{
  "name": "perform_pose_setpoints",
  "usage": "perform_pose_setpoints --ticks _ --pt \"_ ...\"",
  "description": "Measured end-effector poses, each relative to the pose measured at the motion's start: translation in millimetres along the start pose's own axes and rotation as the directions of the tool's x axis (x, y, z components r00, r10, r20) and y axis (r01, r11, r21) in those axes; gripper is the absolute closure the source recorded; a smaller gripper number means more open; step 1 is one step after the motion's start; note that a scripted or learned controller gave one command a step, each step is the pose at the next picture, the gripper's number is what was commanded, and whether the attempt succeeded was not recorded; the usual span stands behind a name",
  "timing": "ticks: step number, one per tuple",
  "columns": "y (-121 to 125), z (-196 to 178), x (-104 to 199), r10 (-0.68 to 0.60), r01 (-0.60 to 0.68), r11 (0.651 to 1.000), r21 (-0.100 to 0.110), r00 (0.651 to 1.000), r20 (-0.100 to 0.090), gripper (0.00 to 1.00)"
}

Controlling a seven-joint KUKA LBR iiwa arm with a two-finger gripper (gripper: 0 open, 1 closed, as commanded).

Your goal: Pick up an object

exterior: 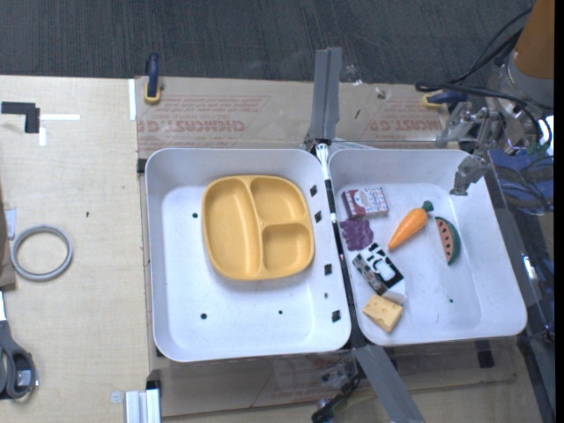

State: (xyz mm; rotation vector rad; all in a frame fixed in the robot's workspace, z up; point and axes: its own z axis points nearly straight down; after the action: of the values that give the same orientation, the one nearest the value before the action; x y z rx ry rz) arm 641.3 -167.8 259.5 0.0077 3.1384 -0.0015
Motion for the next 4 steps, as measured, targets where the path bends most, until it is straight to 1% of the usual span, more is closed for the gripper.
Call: perform_pose_setpoints --ticks 1,2,3,4 --pt "-25.8 142.3 55.3 0.099 -0.099 0.995 0.000 0.995 0.001 0.00" --pt "-36.2 167.1 47.5 0.538 -0.538 0.843 0.001 0.843 0.000 0.00" --pt "49.8 166.8 19.5 0.709 -0.709 0.705 0.001 0.705 0.000 0.00" --pt "70.0 157.1 -7.4 0.703 -0.703 0.711 0.011 0.711 -0.009 0.00"
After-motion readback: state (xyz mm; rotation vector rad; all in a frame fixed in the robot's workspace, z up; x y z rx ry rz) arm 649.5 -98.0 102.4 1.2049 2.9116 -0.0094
